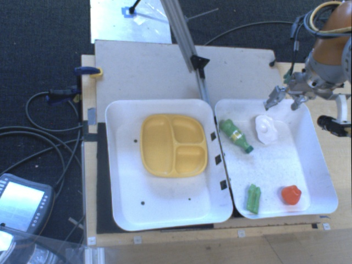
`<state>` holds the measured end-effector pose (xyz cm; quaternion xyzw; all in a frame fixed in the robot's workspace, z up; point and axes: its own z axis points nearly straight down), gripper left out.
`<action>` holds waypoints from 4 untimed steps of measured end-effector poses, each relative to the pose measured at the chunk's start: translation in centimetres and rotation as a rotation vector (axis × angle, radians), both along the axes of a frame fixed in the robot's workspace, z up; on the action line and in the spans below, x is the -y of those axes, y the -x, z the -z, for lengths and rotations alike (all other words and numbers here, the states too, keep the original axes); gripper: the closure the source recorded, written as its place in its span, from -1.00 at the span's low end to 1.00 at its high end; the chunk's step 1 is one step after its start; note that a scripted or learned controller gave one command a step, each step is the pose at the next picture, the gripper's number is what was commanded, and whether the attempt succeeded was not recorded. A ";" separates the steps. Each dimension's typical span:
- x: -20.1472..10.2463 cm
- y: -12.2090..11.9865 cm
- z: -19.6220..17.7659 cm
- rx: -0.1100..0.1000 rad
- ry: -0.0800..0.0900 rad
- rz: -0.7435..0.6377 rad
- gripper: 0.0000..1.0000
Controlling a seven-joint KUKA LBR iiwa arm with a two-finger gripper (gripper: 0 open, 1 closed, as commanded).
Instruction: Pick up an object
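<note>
Right bin (316, 147): white object (266, 130) just below the open, empty claw (285, 100).

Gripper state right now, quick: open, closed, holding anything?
Gripper: open, nothing between the jaws, above the far edge of the right bin, near the white object.
</note>
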<state>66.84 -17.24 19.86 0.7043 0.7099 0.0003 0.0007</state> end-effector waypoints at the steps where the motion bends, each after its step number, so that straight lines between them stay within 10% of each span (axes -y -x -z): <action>1: 0.0 0.0 0.0 0.000 0.001 -0.001 -1.00; 4: 0.1 1.0 10.7 0.000 0.001 0.005 -1.00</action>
